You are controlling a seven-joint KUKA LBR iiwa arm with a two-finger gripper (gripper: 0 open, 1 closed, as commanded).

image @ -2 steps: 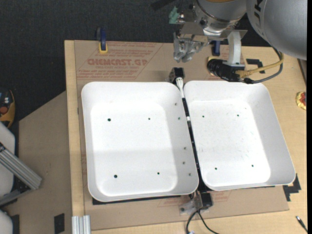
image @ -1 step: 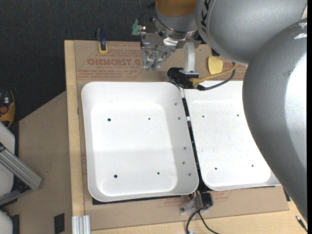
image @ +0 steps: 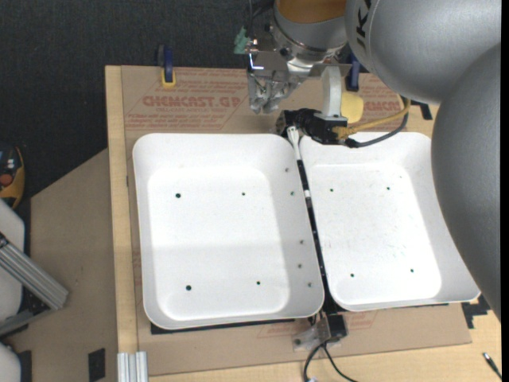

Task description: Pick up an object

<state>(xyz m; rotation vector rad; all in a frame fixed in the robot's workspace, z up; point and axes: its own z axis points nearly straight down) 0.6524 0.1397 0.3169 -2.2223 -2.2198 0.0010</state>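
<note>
starting at 6 o'clock: a black cable (image: pixel 318 364) lies at the near edge of the brown cardboard sheet (image: pixel 119 213), with an aluminium rail (image: pixel 32 281) out at 8 o'clock. two shallow white bins sit side by side on the sheet, a dark strip between their rims: left bin (image: pixel 215 237), right bin (image: pixel 382 229). each floor has four small dark dots, and the right floor also has faint speckling. cannot tell which thing is the object to pick or where it lies, so no look to give. gripper (image: pixel 266 98) hangs at 12 o'clock over the cardboard, just beyond the left bin's far rim. cannot tell if it is spread or pressed together. one blue-and-yellow clamp (image: pixel 167 64) sits at 11 o'clock on the sheet's far edge. red print on the cardboard reads chemcast gp. dark carpet (image: pixel 79 22) lies beyond.
</note>
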